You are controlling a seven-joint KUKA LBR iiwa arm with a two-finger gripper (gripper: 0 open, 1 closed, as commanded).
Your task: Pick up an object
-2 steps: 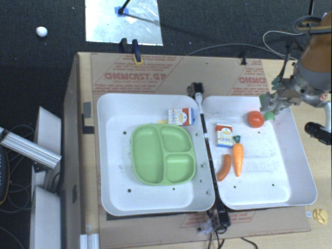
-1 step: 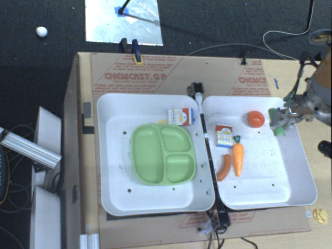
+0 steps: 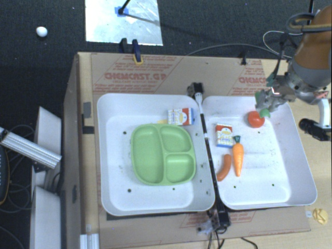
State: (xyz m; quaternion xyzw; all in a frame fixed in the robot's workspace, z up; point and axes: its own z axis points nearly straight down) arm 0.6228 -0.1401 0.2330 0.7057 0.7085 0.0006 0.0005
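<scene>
Gripper (image 3: 265,106) hangs over the tomato (image 3: 255,119) near the right bin's (image 3: 290,191) back edge, finger state unclear; tomato looks light, smooth, round, likely slippery, best pinched across its middle.

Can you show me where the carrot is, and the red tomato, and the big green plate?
Orange toy carrot (image 3: 237,160), camera view, middle of its orange body.
Round red toy tomato (image 3: 254,119), camera view, middle of its red skin.
Green plastic divided plate (image 3: 147,154), camera view, floor of its large left compartment.
</scene>
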